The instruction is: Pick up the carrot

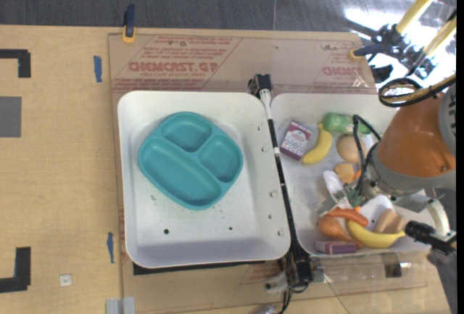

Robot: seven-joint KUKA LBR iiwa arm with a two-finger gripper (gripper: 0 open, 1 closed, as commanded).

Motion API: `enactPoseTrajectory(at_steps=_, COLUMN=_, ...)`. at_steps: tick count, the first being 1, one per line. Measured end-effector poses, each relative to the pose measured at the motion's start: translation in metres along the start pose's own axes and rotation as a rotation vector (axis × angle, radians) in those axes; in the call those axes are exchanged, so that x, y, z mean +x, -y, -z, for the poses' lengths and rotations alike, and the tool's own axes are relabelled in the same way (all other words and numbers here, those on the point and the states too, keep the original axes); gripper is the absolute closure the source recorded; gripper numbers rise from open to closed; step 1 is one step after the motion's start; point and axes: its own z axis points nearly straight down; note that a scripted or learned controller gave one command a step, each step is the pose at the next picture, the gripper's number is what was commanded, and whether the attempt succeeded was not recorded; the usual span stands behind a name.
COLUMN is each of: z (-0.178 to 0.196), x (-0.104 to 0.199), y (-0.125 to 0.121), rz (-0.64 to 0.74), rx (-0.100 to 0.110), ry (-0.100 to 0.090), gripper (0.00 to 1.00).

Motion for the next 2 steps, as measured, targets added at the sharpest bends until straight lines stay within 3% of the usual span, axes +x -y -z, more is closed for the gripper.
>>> enactPoseTrajectory(at_steps=1, z=-0.008, x=0.004, y=0.006, rz=-0.001, rx=0.017, ry=-0.013, gripper=0.0)
enactPoseTrajectory(at_steps=2, z=-0.008, x=-0.019, y=-0.078, rz=0.025, rx=0.013, ry=-0.011, gripper=0.0)
